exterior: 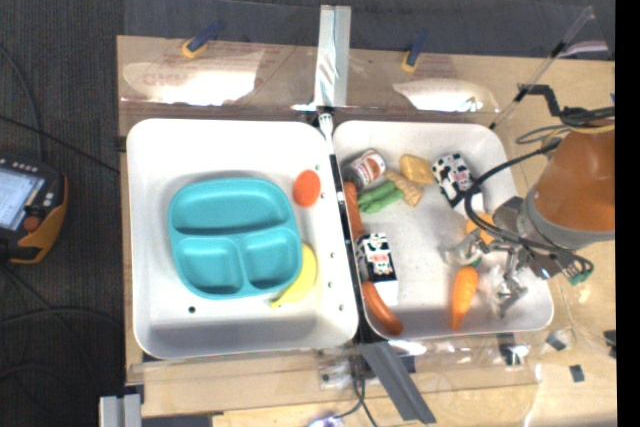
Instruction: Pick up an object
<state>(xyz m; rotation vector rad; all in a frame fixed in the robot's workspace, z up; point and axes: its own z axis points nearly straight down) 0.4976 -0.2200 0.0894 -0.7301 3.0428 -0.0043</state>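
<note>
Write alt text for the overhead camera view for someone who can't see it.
A robot arm reaches from the right over the right white bin, its hand low beside a carrot. The left bin holds a teal divided plate, a banana and an orange ball.

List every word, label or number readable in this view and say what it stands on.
None can be read.
Can: label print too blurred.
Two cow-pattern cartons: markings too small.
Handheld screen at the left edge: display too small.
</note>
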